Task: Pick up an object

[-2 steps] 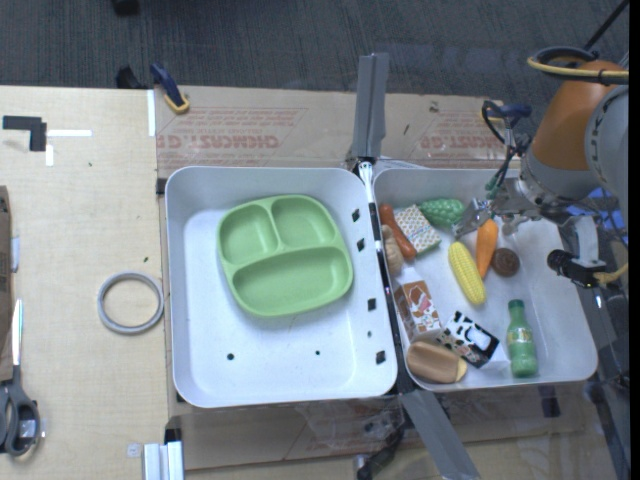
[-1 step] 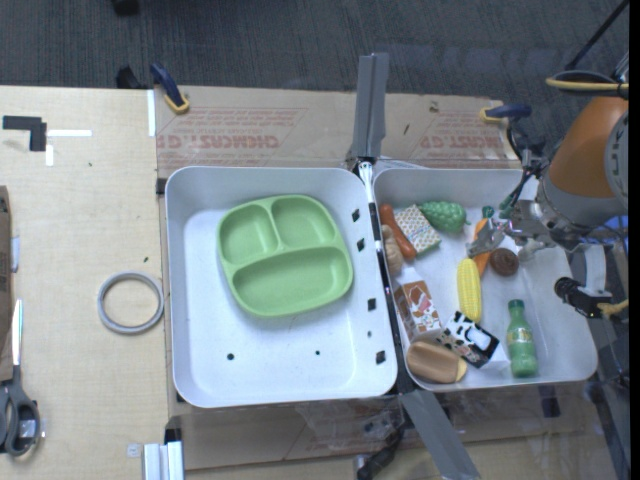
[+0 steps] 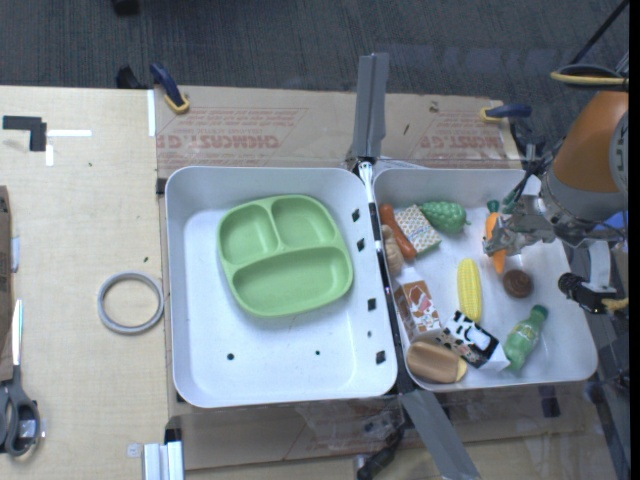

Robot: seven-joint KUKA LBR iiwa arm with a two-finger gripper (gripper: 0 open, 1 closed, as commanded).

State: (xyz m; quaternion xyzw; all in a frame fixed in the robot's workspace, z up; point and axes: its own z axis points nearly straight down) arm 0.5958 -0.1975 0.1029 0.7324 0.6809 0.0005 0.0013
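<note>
Reached in from the right edge of the tabletop (image 3: pixel 80 208): grey arm (image 3: pixel 590 158) with its orange band, wrist bent down over the right bin (image 3: pixel 575 363), gripper (image 3: pixel 503 236) low near that bin's far right corner, just above a small orange piece (image 3: pixel 492 230). Could not tell whether the jaws stood open or closed, or whether anything sat between them. Lay in the right bin: a smooth yellow corn cob (image 3: pixel 469 288) at the middle, a round brown piece (image 3: pixel 517 283) just beside it, a glossy green bottle (image 3: pixel 523 337) tilted near the front right corner, a bumpy green toy (image 3: pixel 443 215) at the far edge, a flat printed box (image 3: pixel 419 306), a bun-shaped piece (image 3: pixel 435 361) at the front. Rested in the left bin (image 3: pixel 200 368): a matte green divided plate (image 3: pixel 286 255) with three compartments. Lay on the bare tabletop near the left edge: a tape ring (image 3: pixel 130 301) and scissors (image 3: pixel 20 408).
</note>
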